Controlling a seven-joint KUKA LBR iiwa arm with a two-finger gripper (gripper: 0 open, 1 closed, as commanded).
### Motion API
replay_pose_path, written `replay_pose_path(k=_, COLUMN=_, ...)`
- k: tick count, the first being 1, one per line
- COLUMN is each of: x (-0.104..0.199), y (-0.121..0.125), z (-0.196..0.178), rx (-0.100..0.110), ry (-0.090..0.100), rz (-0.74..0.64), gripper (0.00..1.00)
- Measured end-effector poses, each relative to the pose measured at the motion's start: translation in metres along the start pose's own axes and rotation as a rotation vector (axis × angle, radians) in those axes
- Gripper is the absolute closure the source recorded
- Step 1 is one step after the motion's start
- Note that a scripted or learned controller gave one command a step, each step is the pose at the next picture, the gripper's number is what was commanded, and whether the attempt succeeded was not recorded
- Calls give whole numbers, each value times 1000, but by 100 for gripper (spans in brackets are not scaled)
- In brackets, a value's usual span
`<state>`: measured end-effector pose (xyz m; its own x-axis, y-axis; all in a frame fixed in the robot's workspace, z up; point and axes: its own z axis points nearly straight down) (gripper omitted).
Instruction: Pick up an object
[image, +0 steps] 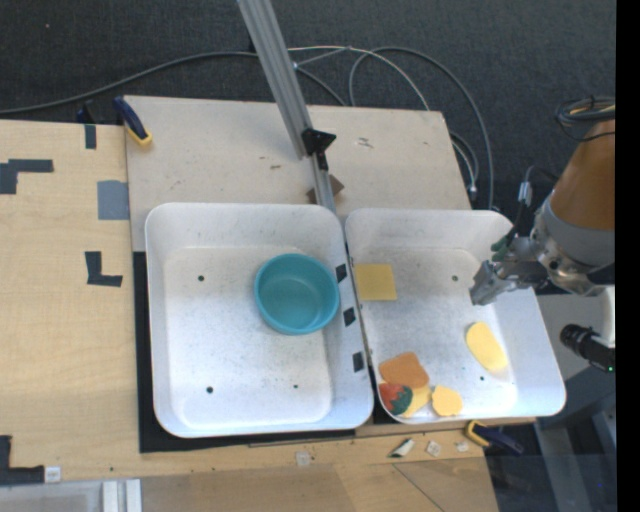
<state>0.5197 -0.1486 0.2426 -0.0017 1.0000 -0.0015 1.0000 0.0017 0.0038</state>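
The gripper (487, 284) hangs over the right bin's (440, 228) right edge, and whether it is open or closed I cannot tell (nothing is seen held in it). Just below it a yellow oval piece (486, 346) lies near that edge, with a yellow square (377, 282) by the bin's left edge. The teal bowl (296, 292) sits mid left bin (180, 230).
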Motion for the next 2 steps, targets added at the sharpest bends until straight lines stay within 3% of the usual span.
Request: replay_pose_path(k=2, x=102, y=-29, z=1, rx=6, ry=3, rz=-4, gripper=100)
